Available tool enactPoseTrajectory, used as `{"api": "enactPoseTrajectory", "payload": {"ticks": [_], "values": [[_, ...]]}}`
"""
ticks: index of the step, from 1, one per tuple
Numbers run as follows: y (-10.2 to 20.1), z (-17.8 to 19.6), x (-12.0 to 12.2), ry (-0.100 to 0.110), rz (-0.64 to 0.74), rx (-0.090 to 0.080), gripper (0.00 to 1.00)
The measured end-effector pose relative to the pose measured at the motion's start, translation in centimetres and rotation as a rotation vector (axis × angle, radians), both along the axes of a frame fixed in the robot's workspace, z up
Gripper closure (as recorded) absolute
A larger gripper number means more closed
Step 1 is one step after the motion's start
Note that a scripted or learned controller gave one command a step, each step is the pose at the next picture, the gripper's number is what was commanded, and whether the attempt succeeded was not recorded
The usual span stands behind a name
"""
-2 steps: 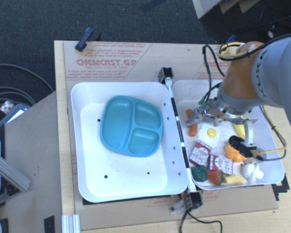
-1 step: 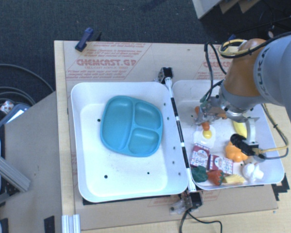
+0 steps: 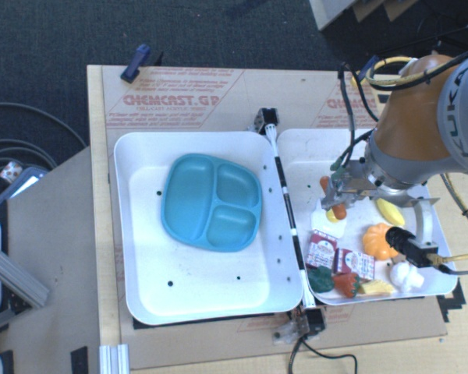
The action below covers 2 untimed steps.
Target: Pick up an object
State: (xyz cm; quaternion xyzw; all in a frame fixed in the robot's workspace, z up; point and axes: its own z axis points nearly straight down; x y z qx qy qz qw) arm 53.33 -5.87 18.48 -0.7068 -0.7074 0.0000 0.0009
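On the bench, in the right bin, hovering pincer, finger spread impossible to tell, orange piece lying directly beneath.

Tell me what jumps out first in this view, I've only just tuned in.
The blue divided plate stands out, lying alone in the left bin. Next is the grey and orange arm reaching over the right bin, its gripper low by a small orange piece. Toward that bin's near end sits a cluster of toy food: a red carton, an orange pumpkin, a yellow banana.
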Motion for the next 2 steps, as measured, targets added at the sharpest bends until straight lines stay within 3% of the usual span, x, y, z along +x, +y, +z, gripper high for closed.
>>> {"api": "enactPoseTrajectory", "payload": {"ticks": [1,2], "values": [[1.9,3.6,-4.1,0.002,0.000,0.000,1.00],[8.0,3.6,-5.5,0.003,0.000,0.000,1.00]]}}
